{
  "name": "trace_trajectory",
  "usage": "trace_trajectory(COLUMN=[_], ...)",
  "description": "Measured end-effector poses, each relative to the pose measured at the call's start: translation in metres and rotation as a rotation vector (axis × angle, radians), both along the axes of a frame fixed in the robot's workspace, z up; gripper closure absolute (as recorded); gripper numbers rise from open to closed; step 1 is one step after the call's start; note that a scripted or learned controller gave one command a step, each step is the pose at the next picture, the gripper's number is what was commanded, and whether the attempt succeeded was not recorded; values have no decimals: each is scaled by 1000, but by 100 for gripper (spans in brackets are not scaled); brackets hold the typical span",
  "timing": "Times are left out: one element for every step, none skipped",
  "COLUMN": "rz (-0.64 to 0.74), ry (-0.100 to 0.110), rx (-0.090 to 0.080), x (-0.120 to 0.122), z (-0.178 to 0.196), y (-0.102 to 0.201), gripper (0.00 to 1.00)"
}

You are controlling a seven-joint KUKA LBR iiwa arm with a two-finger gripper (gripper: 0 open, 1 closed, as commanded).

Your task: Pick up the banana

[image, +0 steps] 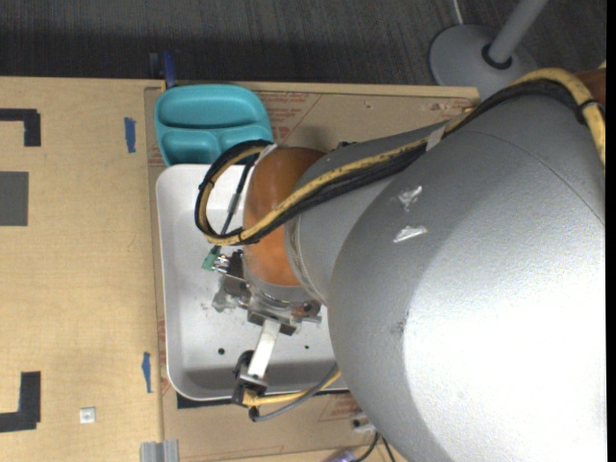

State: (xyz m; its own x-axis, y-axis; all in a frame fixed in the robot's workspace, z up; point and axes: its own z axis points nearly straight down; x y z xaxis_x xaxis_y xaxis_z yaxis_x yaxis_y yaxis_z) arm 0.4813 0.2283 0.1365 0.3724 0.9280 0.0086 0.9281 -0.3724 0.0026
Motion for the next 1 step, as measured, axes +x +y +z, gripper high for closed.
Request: trace_trajectory(rz=[388], ry=[3], rx=[-8], x=[-2], z=[28], y=[-4], gripper=[0])
